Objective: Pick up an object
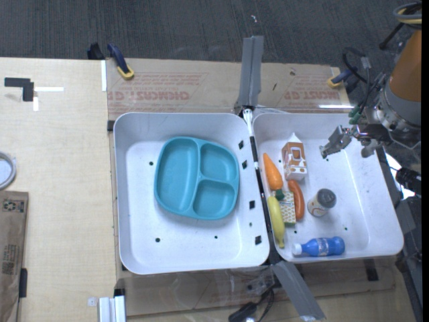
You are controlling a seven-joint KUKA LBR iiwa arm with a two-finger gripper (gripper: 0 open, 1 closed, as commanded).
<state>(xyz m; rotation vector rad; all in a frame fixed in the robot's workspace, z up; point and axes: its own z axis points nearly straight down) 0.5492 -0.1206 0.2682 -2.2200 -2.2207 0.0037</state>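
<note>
Camera view looks down on the worktop (60, 153), and two white bins sit side by side at its centre. Over in the left bin (134, 247) lies a teal divided plate (198, 178), three compartments, flat on the floor of the bin and a little rotated. Now the right bin (365, 213), where the objects are! Along its left wall there's an orange carrot (272, 172) lying lengthwise, and below it a yellow banana (276, 218) hugging the same wall. Just beside the carrot stands a small orange-and-white carton (294, 161). A red sausage-shaped toy (298, 201) lies below the carton, with a small pale checkered piece (287, 210) wedged between it and the banana. To the right of that, a small jar with a grey lid (322, 203) sits apart. Down at the near edge, a blue bottle with a white cap (320, 247) lies on its side.

And the arm comes in from the right, orange band showing at the top corner. The end effector (337, 141) hangs over the upper right part of the right bin, right of the carton and clear of it. Its fingers (330, 146) are slightly parted, and nothing sits between them
</note>
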